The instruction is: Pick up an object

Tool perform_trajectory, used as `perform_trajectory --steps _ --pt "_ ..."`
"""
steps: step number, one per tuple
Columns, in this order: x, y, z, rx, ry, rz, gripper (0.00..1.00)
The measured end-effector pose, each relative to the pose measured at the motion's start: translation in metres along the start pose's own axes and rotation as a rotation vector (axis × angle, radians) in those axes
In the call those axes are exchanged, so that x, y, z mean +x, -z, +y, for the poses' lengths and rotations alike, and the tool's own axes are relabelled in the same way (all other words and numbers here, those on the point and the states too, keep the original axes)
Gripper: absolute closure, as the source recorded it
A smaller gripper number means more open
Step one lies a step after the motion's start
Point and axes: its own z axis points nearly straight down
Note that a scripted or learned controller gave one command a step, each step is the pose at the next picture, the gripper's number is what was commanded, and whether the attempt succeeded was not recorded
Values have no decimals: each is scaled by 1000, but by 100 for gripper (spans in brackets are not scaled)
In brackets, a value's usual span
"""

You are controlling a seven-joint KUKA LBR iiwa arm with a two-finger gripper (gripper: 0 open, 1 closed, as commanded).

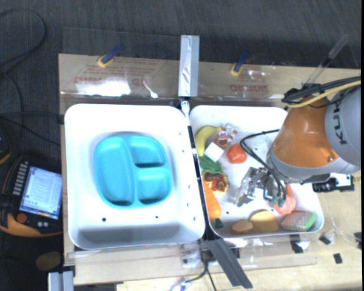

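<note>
Along the near wall of the right bin (197,162), a potato-like piece (242,227), a yellow lump (264,221) and a green-edged sandwich (298,220) sit in a row, with a carrot (212,203) against the divider, leaving bare white floor only around the bin's middle. Just above that row the gripper (252,188) hangs over the open patch, nothing visibly between its fingers, though whether they are apart or together I cannot tell. Far-left corner holds a banana (204,137) and a tomato (236,154); the left bin (79,162) carries a blue divided tray (132,168) with wide margins on every side.
</note>
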Motion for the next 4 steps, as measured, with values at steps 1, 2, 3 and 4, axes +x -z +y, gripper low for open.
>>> perform_trajectory --steps 1,2,3,4 --pt "29 196 29 1 -163 7 100" --pt "1 168 -34 0 -133 8 100" --pt "-2 83 -58 1 -304 10 100" --pt "7 98 -32 0 -396 9 100"
